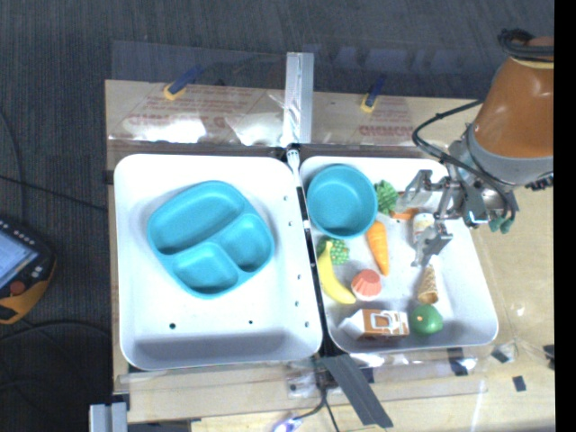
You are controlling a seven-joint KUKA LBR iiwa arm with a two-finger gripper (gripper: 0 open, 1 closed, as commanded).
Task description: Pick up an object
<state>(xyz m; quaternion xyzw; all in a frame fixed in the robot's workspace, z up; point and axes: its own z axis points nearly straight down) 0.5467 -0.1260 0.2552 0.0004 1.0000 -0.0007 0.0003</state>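
Note:
My gripper [427, 221] hangs over the right part of the right bin [481, 286], fingers spread and nothing between them. Below it lies a cone-shaped brown item [427, 283]. An orange carrot [379, 246] lies to its left, and a green broccoli piece [386, 196] sits beside the blue bowl [340, 198]. Nearer the front are a yellow banana [332, 280], a pink round item [366, 283], a small brown carton [381, 323] and a green lime [427, 319].
The left bin [135, 331] holds a blue divided plate [210, 236]. A metal divider post [298, 97] stands behind the two bins. A cable loops near the arm's orange band [519, 102] at the right.

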